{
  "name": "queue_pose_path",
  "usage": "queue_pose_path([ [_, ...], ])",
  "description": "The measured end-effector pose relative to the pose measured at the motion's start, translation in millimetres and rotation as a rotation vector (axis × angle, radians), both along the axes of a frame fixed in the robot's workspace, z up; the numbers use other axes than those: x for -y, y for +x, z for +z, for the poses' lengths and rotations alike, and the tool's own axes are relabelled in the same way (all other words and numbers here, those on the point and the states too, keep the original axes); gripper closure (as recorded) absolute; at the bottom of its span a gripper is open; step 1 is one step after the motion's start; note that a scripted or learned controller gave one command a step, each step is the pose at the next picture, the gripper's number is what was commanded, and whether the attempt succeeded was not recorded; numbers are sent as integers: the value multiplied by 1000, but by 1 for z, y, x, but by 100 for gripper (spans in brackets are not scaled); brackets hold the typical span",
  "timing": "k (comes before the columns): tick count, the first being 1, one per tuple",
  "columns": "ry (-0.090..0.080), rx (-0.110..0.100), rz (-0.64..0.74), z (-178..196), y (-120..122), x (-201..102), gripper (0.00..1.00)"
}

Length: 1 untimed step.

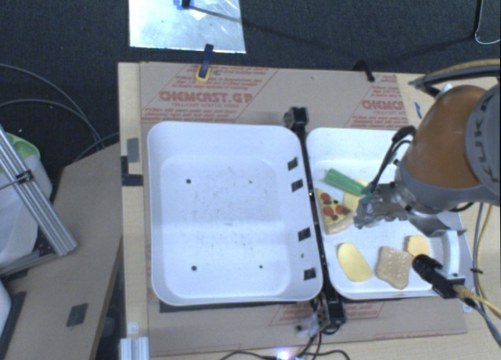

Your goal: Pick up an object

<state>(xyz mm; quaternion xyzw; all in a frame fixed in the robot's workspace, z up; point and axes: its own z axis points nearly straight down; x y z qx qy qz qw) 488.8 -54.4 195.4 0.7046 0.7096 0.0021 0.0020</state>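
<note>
My gripper [368,211] hangs low in the right bin [356,141], right of frame centre, just beside the pizza slice [335,211]; how wide it stands, I cannot tell. I should centre over the slice, clear of the green piece [344,181], before closing.

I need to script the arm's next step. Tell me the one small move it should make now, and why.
Probably a short straight descent: the gripper hangs in the right white bin just beside the flat pizza-slice toy with red dots and the green stick-shaped piece. Nothing shows between its fingers, so lowering onto the slice seems the nearest pick.
</note>
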Motion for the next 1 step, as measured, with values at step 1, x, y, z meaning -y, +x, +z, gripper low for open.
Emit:
queue_pose_path([
  [1,2,-2,3,17,-1,-55,100],
])
